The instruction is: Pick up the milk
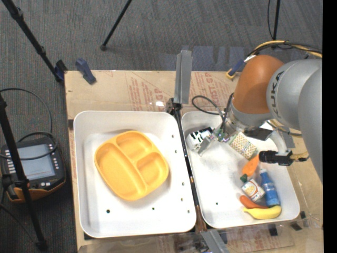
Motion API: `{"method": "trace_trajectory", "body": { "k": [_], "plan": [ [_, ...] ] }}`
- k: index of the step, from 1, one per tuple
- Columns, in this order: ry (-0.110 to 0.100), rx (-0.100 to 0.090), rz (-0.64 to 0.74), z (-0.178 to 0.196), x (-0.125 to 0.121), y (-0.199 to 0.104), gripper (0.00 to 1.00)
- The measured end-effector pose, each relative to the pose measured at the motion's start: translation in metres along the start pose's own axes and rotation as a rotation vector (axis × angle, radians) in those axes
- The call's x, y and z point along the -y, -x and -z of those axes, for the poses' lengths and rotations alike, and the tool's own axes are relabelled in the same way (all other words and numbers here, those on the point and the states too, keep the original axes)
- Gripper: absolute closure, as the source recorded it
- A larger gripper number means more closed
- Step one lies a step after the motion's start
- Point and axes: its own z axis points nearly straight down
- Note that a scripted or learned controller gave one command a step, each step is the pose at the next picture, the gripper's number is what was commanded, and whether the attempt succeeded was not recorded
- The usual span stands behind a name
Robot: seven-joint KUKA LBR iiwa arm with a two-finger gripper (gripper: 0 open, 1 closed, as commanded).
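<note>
A small black-and-white patterned carton, which I take for the milk, sits in the far left corner of the right bin. My gripper reaches down and left from the orange-banded wrist. Its tip is right against the carton's near side. The wrist body hides how the tip meets the carton, so I cannot tell whether it is held.
The right bin also holds a beige patterned box, a carrot, a blue bottle, a small labelled carton, a red item and a banana. A yellow divided plate lies in the left bin.
</note>
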Motion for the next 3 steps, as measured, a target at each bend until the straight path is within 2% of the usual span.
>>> {"method": "trace_trajectory", "body": {
  "k": [1,2,3],
  "plan": [
    [-0.003,0.003,0.127,-0.012,-0.008,0.009,0.0],
    [-0.002,0.023,0.118,-0.002,-0.005,0.018,1.0],
    [0.002,0.003,0.062,0.105,-0.041,-0.048,1.0]
  ]
}}
